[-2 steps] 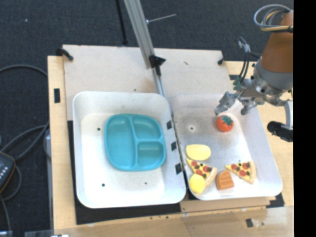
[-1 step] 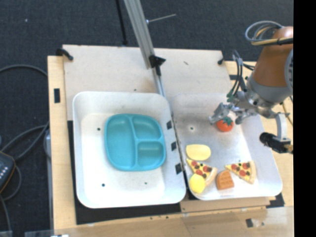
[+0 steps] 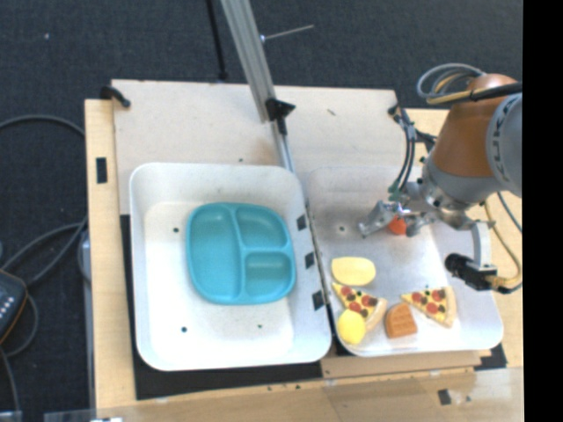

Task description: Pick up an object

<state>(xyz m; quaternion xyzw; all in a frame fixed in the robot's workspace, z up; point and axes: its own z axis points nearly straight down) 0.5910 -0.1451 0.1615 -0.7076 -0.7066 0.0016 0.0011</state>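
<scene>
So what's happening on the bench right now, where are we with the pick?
The arm reaches in from the right, its gripper low over the right bin, at a small orange object. Whether it has hold of it can't be told. Toy food lies along the near side: two pizza slices, a yellow piece. A teal tray lies in the left bin.
</scene>
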